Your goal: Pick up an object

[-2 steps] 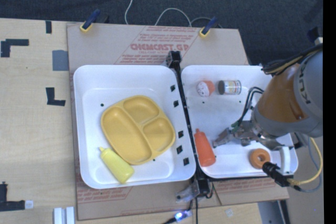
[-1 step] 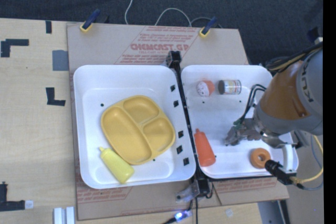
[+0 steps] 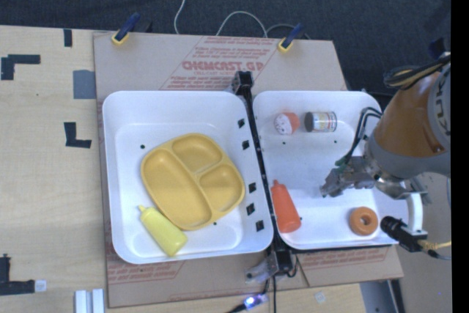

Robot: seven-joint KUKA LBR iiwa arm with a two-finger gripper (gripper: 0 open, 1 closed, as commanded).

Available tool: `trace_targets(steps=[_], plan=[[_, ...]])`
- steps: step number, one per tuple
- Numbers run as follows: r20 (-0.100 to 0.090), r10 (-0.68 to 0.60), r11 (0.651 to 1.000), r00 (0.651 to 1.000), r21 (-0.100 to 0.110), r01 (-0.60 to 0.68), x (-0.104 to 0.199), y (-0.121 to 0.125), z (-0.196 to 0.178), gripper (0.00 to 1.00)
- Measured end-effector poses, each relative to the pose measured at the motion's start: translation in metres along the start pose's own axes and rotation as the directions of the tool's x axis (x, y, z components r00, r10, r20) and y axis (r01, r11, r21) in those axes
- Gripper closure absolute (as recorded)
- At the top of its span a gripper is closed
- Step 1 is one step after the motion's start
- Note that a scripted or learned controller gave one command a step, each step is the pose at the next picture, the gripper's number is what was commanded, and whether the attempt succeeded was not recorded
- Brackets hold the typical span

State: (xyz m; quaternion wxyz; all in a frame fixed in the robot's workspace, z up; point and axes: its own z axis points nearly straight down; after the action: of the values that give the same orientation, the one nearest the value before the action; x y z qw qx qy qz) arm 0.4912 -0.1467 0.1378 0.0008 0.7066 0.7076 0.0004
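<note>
The right bin (image 3: 308,234) holds an orange bottle (image 3: 285,207) lying by its left wall, a brown donut-shaped ring (image 3: 363,221) near the front right, a small white-and-orange cup (image 3: 285,123) and a dark jar (image 3: 320,121) at the back. My gripper (image 3: 331,189) hangs low over the middle of the right bin, between the orange bottle and the donut ring, touching neither. Nothing shows between its tips.
The left bin (image 3: 117,157) holds a yellow divided plate (image 3: 193,179) and a yellow squeeze bottle (image 3: 163,229) at its front left. A black divider (image 3: 253,157) runs between the bins. The arm's orange band (image 3: 410,121) hangs over the right bin's right edge.
</note>
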Motion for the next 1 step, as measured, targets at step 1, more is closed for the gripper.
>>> trace_targets(steps=[1], plan=[[0.001, 0.0, 1.0, 1.0, -0.001, 0.0, -0.0032, 0.0051, -0.0433, 1.0]])
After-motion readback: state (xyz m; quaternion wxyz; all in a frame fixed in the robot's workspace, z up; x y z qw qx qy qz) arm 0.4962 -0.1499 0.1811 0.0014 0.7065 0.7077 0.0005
